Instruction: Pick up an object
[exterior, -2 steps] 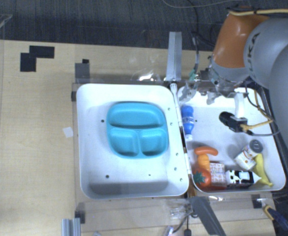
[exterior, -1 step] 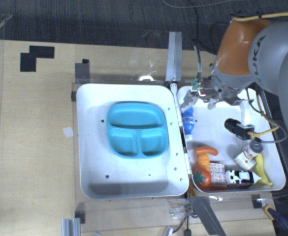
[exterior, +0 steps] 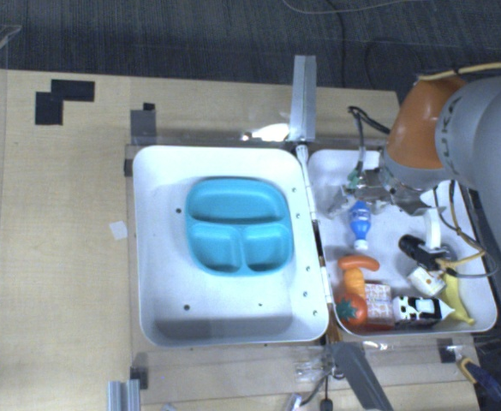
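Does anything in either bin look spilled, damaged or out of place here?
Nothing stands out. The blue divided tray lies flat in the left bin. The small bottle, banana and other toys sit jumbled but contained in the right bin.

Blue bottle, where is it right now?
In the camera view the blue bottle lies in the right bin, upper left part, just below the gripper and above the orange toy.

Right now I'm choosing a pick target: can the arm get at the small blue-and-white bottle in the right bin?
Probably yes. The gripper hangs just above the bottle, which lies apart from the orange toy, with nothing covering it.
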Tool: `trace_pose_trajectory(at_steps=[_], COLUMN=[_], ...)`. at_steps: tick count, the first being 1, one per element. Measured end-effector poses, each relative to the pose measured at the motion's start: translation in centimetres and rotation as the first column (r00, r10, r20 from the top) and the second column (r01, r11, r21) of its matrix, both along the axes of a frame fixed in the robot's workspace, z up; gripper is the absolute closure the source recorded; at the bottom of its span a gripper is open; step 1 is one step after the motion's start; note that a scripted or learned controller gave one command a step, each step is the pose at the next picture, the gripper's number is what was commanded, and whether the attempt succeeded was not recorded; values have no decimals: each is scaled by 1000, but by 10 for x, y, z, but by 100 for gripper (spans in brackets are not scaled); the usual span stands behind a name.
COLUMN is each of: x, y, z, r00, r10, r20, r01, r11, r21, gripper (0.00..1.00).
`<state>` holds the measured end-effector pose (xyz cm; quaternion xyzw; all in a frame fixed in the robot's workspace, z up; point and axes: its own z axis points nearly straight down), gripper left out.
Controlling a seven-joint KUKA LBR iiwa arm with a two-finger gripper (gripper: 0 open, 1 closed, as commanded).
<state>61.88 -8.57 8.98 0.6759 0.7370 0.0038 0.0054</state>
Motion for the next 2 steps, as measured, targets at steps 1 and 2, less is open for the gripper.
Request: trace_pose_trajectory(at_steps=[1,2], x=[3,-61], y=[3,66], z=[13,98], r00=[1000,998], r10=[2,-56], r20=[7,-8], r01=[-2,56], r11=[1000,998], r21=[3,3], gripper=[100,100])
